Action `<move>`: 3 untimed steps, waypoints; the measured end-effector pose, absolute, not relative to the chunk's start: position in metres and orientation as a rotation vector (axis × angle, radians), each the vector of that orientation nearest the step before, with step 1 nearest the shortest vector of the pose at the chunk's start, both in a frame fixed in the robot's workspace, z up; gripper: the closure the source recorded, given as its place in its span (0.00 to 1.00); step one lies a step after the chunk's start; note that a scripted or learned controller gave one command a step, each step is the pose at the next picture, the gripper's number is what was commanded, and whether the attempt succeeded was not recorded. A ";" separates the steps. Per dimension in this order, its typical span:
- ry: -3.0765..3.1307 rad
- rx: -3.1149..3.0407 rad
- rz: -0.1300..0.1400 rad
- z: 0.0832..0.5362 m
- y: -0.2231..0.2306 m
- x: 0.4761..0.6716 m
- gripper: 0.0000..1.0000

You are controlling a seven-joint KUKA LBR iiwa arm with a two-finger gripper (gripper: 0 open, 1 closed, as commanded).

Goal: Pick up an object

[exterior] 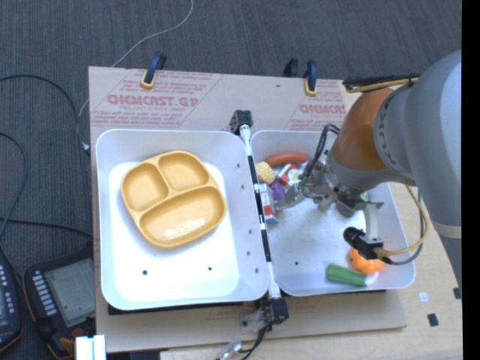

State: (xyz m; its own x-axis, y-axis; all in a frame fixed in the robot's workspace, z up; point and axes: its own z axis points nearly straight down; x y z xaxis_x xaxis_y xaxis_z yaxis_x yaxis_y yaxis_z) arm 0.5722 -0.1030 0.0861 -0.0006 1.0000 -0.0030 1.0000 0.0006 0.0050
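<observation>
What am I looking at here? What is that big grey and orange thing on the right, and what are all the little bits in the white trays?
The photo comes from one camera fixed above a bench, looking down at a slant. The big grey and orange shape is a robot arm reaching in from the right. Its gripper hangs low over the right tray, near a small pile of toy food. I cannot tell whether it holds anything. That tray also has a green piece and an orange piece near its front edge. The left tray holds a yellow divided plate. Both trays sit on a board clamped to the bench.
</observation>
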 end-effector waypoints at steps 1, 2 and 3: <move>2.220 2.216 0.002 0.094 -0.103 0.573 1.00; 2.220 2.218 0.001 0.093 -0.103 0.573 0.00; 2.223 2.218 -0.001 0.086 -0.100 0.613 0.00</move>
